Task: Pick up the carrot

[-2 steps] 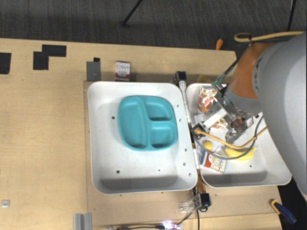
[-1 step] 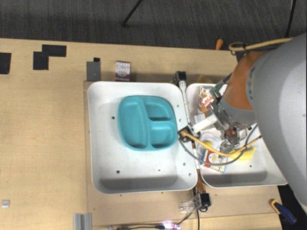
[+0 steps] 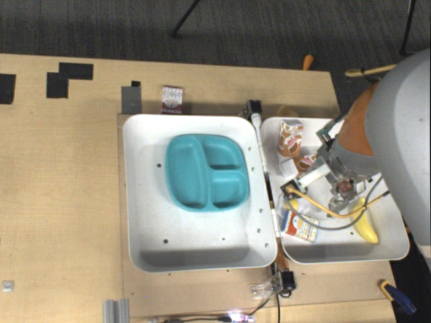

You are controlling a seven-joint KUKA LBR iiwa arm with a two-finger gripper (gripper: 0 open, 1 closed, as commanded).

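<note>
Obs., camera view: you have the arm (image 3: 404,133) reaching in from the right, with the gripper (image 3: 343,188) low over the middle of the right bin (image 3: 343,253). Whether the gripper is open or closed you cannot tell, as the wrist covers it from above. You see nothing held.

Right bin contents: a banana (image 3: 367,230) lies near the front right corner, just beside the gripper on its near side. A flat packet with a red and white label (image 3: 301,227) lies at the front left, near the wall shared with the other bin. A pale pouch with brown markings (image 3: 291,138) stands at the back left, and a small reddish-brown item (image 3: 306,161) sits just in front of it, between pouch and gripper.

Carrot: you cannot tell which item in this clutter is the carrot, so log its position as undetermined.

Left bin (image 3: 145,200): a teal divided plate (image 3: 205,172) lies flat near its middle, well apart from the gripper. A small printed box (image 3: 172,98) stands on the bench (image 3: 60,180) just behind that bin
</note>
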